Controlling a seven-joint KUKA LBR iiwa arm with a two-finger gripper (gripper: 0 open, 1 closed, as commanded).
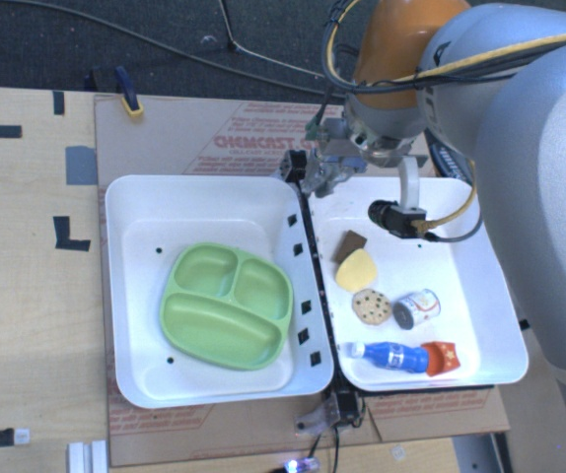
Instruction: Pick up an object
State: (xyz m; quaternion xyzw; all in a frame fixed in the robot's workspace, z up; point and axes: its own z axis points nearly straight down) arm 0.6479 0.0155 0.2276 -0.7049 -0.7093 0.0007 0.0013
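Above right bin [480, 264] far edge, arm [401, 37] bent down, hand [324, 170] low.

Reaches in from the right, grey arm [520, 116] large and near the camera, covering the upper right part of the view. Orange band [401, 28] above the wrist, at the top. Yellow and black cables loop around the band and wrist. Gripper [324, 170] hangs low over the back edge of the bins, at the divide between them. Fingers too dark and small to tell apart.
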